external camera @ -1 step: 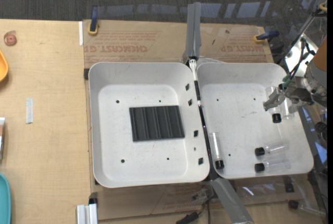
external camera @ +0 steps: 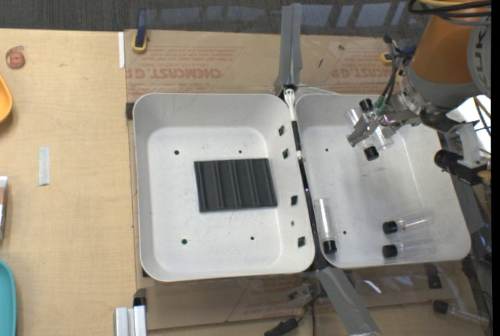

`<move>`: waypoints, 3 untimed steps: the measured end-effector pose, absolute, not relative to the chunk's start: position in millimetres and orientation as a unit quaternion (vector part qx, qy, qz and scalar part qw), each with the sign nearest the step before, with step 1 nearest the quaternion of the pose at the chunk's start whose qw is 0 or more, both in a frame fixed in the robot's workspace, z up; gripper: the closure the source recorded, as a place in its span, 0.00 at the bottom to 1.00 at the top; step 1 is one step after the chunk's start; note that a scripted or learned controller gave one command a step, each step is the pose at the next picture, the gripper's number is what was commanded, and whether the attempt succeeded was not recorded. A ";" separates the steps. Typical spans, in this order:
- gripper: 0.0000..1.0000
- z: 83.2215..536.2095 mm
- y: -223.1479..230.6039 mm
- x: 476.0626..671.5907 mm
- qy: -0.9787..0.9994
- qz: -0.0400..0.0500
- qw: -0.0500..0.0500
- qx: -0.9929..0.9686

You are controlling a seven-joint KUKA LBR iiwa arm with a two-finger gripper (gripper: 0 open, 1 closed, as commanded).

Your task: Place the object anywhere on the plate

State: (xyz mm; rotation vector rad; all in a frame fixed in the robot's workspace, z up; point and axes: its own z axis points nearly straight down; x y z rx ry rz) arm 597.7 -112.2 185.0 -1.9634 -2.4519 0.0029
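Jaws (external camera: 370,141) above the upper part of the right bin (external camera: 344,237), apparently clamped on a small clear vial with a dark cap (external camera: 369,150); grip not certain at this angle. Dark ribbed plate (external camera: 235,184) at the centre of the left bin (external camera: 156,244), bare. Three more clear vials in the right bin: one (external camera: 323,226) along its left wall, two (external camera: 405,225) (external camera: 403,250) near its lower right corner. Judged early to midway: pick seemingly made, transfer not yet done. Remaining: carry across the divider between the bins, lower over the plate, release.
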 end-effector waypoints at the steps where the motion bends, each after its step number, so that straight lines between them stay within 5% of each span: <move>1: 1.00 190.7 -27.8 591.6 -0.814 0.001 0.001 -0.581; 2: 1.00 190.2 42.4 580.6 -0.672 0.002 0.001 -0.741; 3: 1.00 214.7 121.7 541.4 -0.652 0.003 0.001 -0.758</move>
